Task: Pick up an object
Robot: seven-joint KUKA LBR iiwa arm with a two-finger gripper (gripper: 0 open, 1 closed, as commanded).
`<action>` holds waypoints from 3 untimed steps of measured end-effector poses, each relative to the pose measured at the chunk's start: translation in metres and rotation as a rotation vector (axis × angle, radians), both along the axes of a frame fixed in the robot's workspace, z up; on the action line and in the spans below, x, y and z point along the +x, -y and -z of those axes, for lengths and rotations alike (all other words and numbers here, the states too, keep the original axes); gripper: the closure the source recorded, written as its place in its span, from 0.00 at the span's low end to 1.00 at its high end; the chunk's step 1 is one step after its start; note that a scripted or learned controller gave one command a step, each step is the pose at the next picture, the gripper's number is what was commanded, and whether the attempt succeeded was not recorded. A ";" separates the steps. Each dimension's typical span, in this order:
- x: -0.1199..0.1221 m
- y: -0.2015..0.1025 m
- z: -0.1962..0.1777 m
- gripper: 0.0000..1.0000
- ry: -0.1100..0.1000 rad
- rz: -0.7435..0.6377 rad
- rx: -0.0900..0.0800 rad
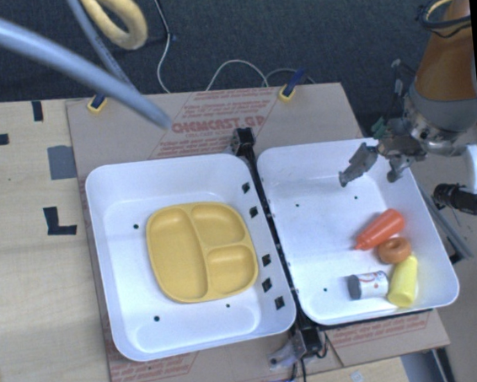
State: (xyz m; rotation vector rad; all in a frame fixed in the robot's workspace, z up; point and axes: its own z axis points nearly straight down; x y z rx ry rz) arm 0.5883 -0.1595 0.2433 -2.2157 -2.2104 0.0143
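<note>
Orange and tapered, the carrot (380, 229) lies in the right bin (309, 221) at the frame's right, long axis slanting up to the right. Above it hangs the tool (373, 163), fingers spread open and empty; the carrot sits lower in the frame, near.

A single fixed camera hangs above the bench (24, 251) and looks down at a slant, far enough back to take in both white bins whole: the left bin (108, 242) and the right bin (304, 170) side by side (with cardboard underlay and dark floor beyond the far edge). The arm (446, 71) enters from the frame's right side.
</note>
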 end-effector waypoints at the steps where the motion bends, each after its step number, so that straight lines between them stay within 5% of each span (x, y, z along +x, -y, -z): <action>1: 0.002 -0.001 -0.008 0.00 0.013 -0.004 -0.002; 3: 0.004 -0.002 0.097 0.00 0.009 -0.004 -0.001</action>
